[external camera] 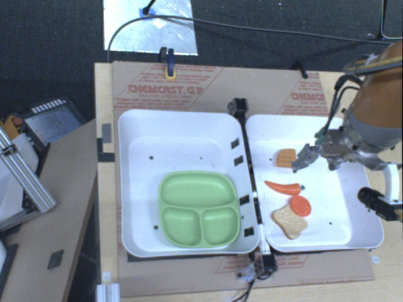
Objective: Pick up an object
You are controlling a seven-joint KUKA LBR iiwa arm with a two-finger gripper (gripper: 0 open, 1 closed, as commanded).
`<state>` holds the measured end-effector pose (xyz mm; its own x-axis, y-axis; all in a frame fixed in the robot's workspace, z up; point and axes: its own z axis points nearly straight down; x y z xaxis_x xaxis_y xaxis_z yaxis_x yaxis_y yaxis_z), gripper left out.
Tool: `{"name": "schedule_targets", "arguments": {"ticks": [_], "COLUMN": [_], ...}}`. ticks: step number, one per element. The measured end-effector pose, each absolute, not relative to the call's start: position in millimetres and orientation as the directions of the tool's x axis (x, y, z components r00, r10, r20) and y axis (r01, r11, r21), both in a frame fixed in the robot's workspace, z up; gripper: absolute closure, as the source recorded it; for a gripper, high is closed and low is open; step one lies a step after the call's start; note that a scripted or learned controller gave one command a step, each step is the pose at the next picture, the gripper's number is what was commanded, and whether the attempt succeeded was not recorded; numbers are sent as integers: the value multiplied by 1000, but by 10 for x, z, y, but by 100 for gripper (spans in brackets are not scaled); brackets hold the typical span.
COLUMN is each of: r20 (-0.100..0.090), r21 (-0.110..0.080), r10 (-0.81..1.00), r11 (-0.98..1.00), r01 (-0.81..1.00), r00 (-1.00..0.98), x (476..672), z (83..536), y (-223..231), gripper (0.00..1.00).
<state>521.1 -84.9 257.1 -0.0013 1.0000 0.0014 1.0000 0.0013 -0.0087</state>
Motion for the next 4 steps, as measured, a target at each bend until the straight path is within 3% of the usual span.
{"name": "schedule_targets", "arguments": {"ticks": [1,2,4], "r20": [0,0,1], "r21": [2,-1,-3], "r10": [1000,1000,1000], "r11": [3,1,1], "r01": [1000,1000,1000], "r00": [-3,-1,-1], "x": [5231,5142,5244], "z": [2621,2126,1096], "y": [-849,-881,-872], "gripper": [0,0,0]}}
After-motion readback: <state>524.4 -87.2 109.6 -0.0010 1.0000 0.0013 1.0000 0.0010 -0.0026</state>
